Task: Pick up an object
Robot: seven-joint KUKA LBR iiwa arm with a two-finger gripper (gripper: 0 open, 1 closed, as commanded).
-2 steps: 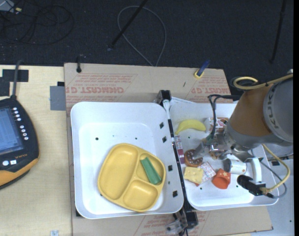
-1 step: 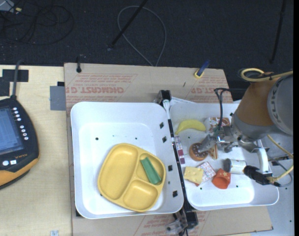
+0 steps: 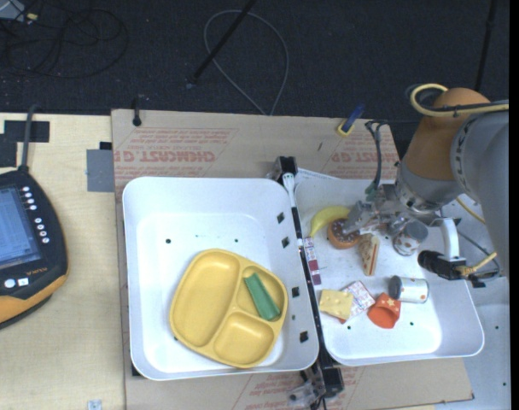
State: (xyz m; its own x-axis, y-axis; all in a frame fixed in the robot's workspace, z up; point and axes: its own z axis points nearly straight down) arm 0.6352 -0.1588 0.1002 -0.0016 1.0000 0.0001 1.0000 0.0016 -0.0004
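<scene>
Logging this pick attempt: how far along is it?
Done: the arm has reached into the right bin, and the claw is low beside the banana and round brown piece. In hand: nothing visibly held. Left: grasp and lift an object.

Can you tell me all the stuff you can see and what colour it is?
bins: 2, white, side by side on the bench
tray: 1, yellow, left bin
green stick: 1, green, on the tray
banana: 1, yellow, right bin, top left
cheese: 1, yellow, right bin, front
red cup: 1, orange-red, right bin, front
tablet: 1, black and orange, far left
arm: 1, grey and orange, over right bin
gripper: 1, metal, low near the banana
</scene>
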